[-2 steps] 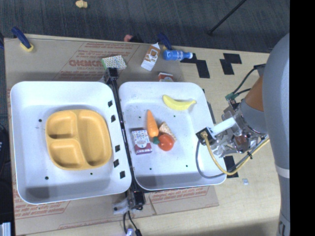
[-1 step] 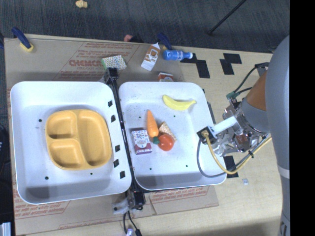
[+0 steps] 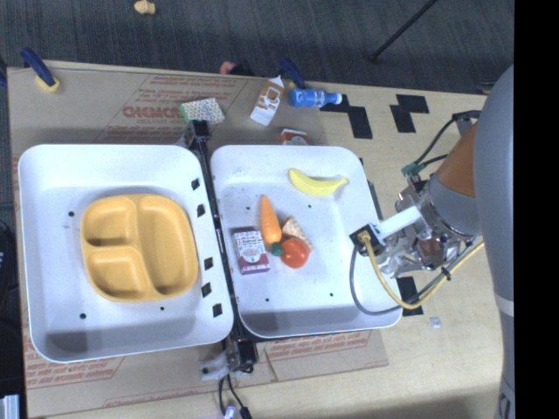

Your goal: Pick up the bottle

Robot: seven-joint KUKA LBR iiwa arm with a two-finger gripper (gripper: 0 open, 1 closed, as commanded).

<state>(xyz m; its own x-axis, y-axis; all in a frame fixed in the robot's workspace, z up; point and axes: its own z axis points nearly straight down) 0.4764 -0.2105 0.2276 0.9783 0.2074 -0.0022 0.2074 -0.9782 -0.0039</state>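
A small blue bottle (image 3: pixel 311 98) lies on its side on the cardboard behind the right bin (image 3: pixel 349 299), outside it. My gripper (image 3: pixel 417 250) hangs at the right bin's right rim, over the bench edge, well in front of and to the right of the bottle. Nothing shows held in it.
In the right bin lie a banana (image 3: pixel 316 182), a carrot (image 3: pixel 270 219), a tomato (image 3: pixel 295 252) and a small red box (image 3: pixel 250 250). A yellow divided plate (image 3: pixel 140 245) sits in the left bin (image 3: pixel 44 321). A small carton (image 3: pixel 267 101) lies beside the bottle.
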